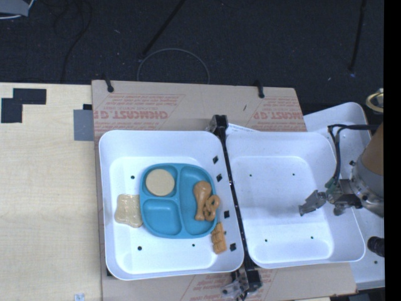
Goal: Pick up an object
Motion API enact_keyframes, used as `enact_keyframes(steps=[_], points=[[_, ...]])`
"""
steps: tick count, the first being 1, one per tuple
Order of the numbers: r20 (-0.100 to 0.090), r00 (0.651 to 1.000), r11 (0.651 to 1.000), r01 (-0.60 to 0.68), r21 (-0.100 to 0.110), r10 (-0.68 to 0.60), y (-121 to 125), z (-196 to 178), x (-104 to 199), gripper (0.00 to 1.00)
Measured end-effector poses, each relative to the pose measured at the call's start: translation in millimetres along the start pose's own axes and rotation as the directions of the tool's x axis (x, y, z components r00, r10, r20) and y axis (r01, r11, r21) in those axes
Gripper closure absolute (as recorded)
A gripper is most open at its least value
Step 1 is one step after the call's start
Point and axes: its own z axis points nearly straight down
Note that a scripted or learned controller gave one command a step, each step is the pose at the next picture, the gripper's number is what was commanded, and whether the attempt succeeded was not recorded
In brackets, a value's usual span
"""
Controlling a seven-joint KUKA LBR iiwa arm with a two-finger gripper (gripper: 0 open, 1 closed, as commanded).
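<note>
Object to pick: no single one is marked out; the loose items all lie in the left bin [119,149], so any of them could be the target.
Bench surface: pale wood at far left, with dark square patches near its upper edge.
Cardboard sheet [188,108]: lies under both bins, printed with reversed red lettering along its top strip.
Left bin: shallow, white, with rounded corners; it holds the tray and the food pieces.
Pale bread-like piece [128,210]: on the bin floor, touching the tray's left edge.
Blue tray [166,221]: sits in the middle of the left bin, divided into compartments.
Round tan disc [159,182]: in the tray's upper-left compartment.
Pretzel-shaped piece [206,200]: brown and twisted, in the tray's right compartment, running top to bottom.
Small brown piece [218,238]: on the bin floor just off the tray's lower-right corner, near the divider between the bins.
Right bin [282,146]: white and side by side with the left one.
Gripper [327,203]: over the right side of the right bin, well apart from all the food; its two dark fingers are spread apart with nothing between them.
Arm [376,162]: grey, entering from the right edge above the gripper.
</note>
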Motion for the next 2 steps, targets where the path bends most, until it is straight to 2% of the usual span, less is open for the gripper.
enact_keyframes(steps=[1, 2], points=[[0.003, 1.000, 1.000, 0.003, -0.012, -0.003, 2.9, -6.4, 0.0, 0.00], [0.001, 1.000, 1.000, 0.004, -0.010, -0.004, 8.8, 38.2, -1.4, 0.00]])
